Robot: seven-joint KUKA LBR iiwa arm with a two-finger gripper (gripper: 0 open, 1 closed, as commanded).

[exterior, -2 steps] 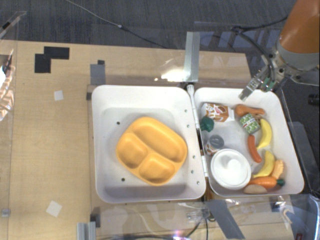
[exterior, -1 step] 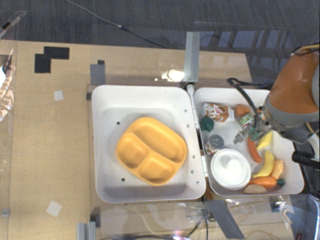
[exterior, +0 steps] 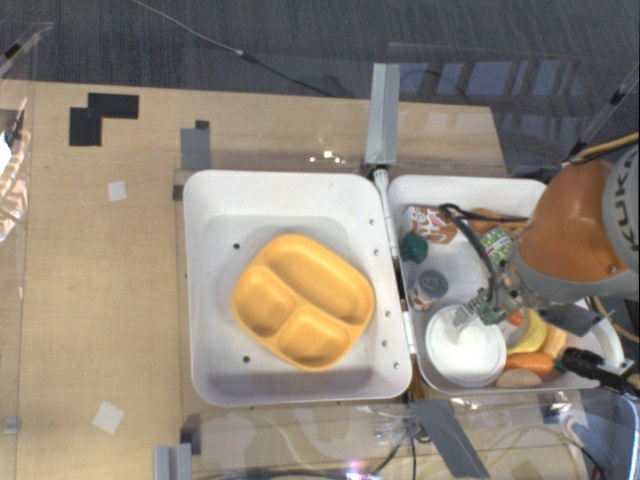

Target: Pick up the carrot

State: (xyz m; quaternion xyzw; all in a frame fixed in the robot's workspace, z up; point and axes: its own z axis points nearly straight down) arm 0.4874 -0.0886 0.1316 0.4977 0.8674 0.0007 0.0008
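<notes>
We saw the gripper (exterior: 492, 308) low in the right bin (exterior: 440, 193), apparently reaching for the carrot (exterior: 531, 363) lying by the white bowl (exterior: 465, 353) at the near wall; grip state unclear.

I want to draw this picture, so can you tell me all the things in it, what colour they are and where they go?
bins: two, white, side by side on the bench
divided plate: one, yellow, in the left bin
bowl: one, white, near edge of the right bin
carrot: one, orange, beside the bowl, right bin
banana: one, yellow, just above the carrot
green item: one, right bin, near the divider
small round item: one, grey, below the green item
arm: one, grey and orange, over the right bin
tool: one, above the bowl's rim
</notes>
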